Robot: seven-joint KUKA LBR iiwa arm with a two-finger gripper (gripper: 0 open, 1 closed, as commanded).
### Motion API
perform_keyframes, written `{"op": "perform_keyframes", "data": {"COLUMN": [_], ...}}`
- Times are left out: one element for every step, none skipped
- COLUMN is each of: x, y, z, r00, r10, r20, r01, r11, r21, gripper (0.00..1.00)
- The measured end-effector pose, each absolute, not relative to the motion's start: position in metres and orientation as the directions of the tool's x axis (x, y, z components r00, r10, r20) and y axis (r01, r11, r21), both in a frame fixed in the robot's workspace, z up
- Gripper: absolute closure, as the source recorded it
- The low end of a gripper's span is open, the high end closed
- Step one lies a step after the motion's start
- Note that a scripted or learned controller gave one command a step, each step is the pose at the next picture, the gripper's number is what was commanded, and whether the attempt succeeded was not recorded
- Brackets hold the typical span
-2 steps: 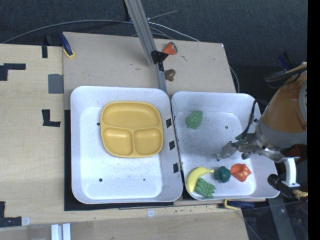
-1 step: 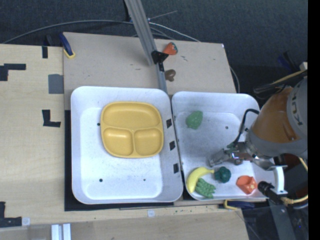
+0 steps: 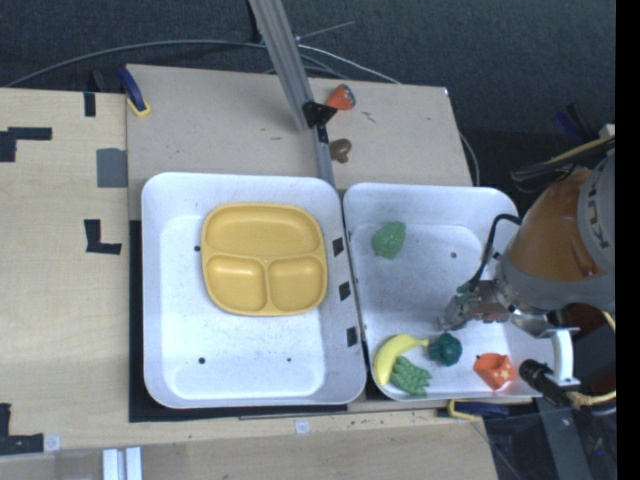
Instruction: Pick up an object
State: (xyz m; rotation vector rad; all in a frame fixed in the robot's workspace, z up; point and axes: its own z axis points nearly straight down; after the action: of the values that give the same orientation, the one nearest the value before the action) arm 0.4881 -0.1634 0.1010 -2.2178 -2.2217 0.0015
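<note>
Down in the lower right of the frame, a dark green ball (image 3: 445,349) sits on the floor of the right bin (image 3: 425,203), and it looks the likeliest thing to pick: it lies just below and a touch left of the jaws (image 3: 462,308), close but apart from them. Being round, it has no long axis to line up with, so the move probably turns on a short shift toward the bottom of the frame before closing.

Touching the ball's left side is a yellow banana (image 3: 389,353), curved, with a bumpy green piece (image 3: 410,376) under it. An orange piece (image 3: 492,370) lies to the ball's right, near the bin's lower rim. A light green lump (image 3: 388,239) rests well apart, toward the upper left of that bin.

Whether the jaws are spread or pressed together I cannot tell; nothing is seen between them.

The left bin (image 3: 160,268) holds a yellow divided plate (image 3: 265,258).
</note>
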Motion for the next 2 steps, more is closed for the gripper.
{"op": "perform_keyframes", "data": {"x": [0.491, 0.495], "y": [-0.155, -0.161], "z": [0.159, 0.219], "r00": [-0.003, -0.002], "r10": [1.0, 1.0], "r20": [-0.001, -0.002], "r01": [1.0, 1.0], "r11": [0.003, 0.002], "r21": [0.004, 0.005], "gripper": [1.0, 1.0]}}
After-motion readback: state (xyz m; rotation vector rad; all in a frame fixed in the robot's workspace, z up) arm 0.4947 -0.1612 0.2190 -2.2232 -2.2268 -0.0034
